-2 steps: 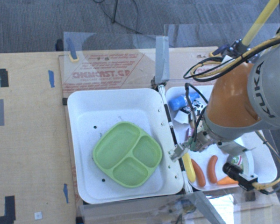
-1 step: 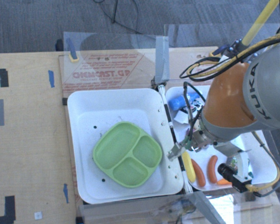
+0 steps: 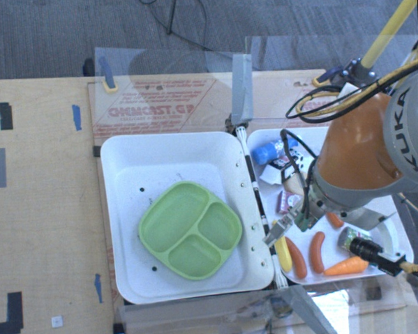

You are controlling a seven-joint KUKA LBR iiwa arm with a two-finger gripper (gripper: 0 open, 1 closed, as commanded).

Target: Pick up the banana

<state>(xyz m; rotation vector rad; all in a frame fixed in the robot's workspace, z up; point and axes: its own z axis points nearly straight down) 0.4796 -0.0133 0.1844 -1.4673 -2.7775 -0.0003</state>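
Observation:
The banana [image 3: 284,255] is a short yellow piece lying lengthwise at the front left corner of the right bin [image 3: 402,247], close to the wall between the two bins. My gripper [image 3: 277,232] hangs just behind the banana's far end, right at that dividing wall, and reaches down-left from the bulky orange and grey wrist [image 3: 355,155]. Nothing shows between the gripper and the banana, and the arm hides much of the right bin's middle.
A red sausage [image 3: 316,251] lies right of the banana, with a carrot [image 3: 347,266] beyond it. A blue object [image 3: 266,153] and small packets [image 3: 289,193] lie at the bin's back left. The left bin [image 3: 118,167] holds a green divided plate [image 3: 190,230].

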